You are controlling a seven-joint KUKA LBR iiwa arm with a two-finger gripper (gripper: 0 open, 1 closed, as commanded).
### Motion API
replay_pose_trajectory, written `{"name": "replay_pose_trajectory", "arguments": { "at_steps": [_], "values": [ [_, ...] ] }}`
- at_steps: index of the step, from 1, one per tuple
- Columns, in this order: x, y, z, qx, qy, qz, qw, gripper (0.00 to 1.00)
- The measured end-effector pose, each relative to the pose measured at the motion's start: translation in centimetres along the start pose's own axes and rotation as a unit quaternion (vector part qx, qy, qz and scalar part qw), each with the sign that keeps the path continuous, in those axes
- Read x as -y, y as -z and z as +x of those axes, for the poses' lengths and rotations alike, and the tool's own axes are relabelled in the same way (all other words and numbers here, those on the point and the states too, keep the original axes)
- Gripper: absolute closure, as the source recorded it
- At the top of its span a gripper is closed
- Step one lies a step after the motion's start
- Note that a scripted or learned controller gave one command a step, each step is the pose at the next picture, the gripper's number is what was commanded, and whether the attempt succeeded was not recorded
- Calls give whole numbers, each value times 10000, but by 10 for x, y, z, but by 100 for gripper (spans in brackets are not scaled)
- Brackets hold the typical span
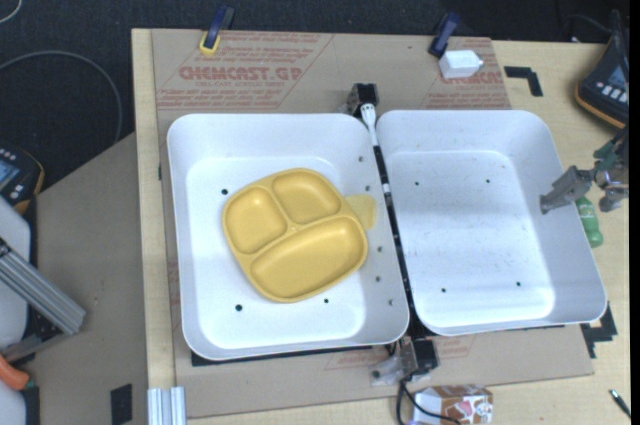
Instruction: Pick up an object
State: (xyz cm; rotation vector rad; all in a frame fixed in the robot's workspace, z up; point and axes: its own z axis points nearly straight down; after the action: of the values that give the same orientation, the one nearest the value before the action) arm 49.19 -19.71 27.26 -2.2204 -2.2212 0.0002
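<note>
The bench (300, 63) carries two white bins side by side. The left bin (190, 213) holds a yellow divided plate (293, 233), lying flat near its middle, with a small yellow piece (362, 209) touching its right edge. The right bin (480, 213) sits alongside. At its right rim is the gripper (572, 191), with something green (590, 223) just beside it; whether the jaws are released or clenched cannot be told.
</note>
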Motion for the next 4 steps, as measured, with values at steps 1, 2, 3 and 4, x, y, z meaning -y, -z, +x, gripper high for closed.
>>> {"name": "replay_pose_trajectory", "arguments": {
  "at_steps": [1, 2, 3, 4],
  "values": [
    [12, 195, 30, 32, 22, -109, 9999, 0],
    [13, 268, -30, 43, -25, -62, 10000, 0],
    [12, 274, -27, 32, 1, -39, 10000, 100],
    [13, 156, -26, -20, -9, 54, 10000, 100]
  ]
}}
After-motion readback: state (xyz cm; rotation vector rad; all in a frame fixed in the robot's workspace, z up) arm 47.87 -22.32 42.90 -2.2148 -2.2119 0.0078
